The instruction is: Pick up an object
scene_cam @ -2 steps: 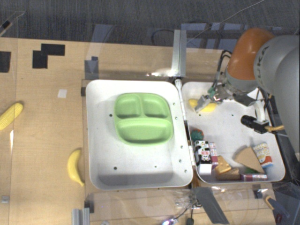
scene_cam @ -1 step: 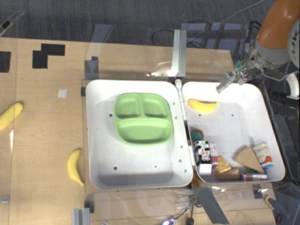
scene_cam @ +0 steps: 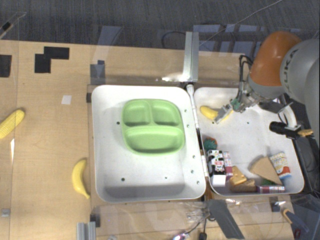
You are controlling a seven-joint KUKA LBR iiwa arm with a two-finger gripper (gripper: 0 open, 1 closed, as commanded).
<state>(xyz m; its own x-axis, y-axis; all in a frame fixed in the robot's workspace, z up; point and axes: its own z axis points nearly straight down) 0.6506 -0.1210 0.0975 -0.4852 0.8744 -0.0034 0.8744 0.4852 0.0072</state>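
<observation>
My gripper [scene_cam: 233,107] hangs low over the upper left part of the right bin [scene_cam: 295,186], below the orange band of the arm [scene_cam: 270,59]. Its tip is right beside a yellow banana-shaped piece [scene_cam: 209,112] that lies against the bin's left wall. I cannot tell whether it touches the piece. Along the right bin's front edge lie a small patterned box [scene_cam: 217,160], a brown chunk [scene_cam: 239,178], a tan wedge [scene_cam: 265,169], a small bottle [scene_cam: 280,163] and a marker [scene_cam: 270,188].
The left bin [scene_cam: 107,184] holds a green divided plate [scene_cam: 152,125]. On the bench to the left of the bins lie a yellow banana [scene_cam: 80,178] and a corn cob [scene_cam: 11,123]. A black clamp [scene_cam: 285,129] juts in over the right bin's right side.
</observation>
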